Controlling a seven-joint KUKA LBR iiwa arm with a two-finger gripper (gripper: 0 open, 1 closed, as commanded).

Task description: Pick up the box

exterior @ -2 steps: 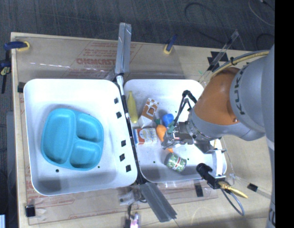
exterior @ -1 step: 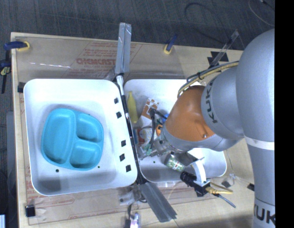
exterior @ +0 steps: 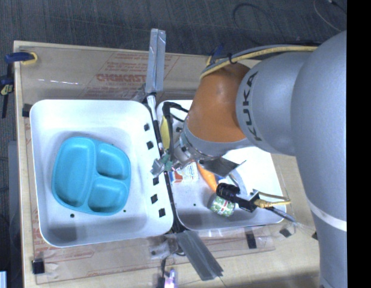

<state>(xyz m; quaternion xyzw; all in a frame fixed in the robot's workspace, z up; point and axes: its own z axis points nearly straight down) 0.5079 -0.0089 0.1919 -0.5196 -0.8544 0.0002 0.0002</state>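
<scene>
A dark carpeted floor surrounds the bench (exterior: 83, 71), whose brown top carries two shallow white bins side by side. The left bin (exterior: 47, 119) holds a blue divided tray (exterior: 89, 176). The right bin (exterior: 263, 218) is largely covered by the grey arm (exterior: 293, 95) with its orange band, which reaches in from the right and bends down over the bin's left side.

The hand (exterior: 173, 161) sits low near the wall between the two bins, and whether it is wide or narrow cannot be told from here. Just beside it lies a small white item with red print, probably the box (exterior: 187, 173), close to the bin's left wall. An orange stick-shaped object (exterior: 206, 176) lies touching or just beside it, with a green can (exterior: 223, 206) nearer the front edge.

To do this well, the hand should straddle the box alone, clear of the orange object and the wall, close squarely on its flat sides, then lift straight up slowly.
</scene>
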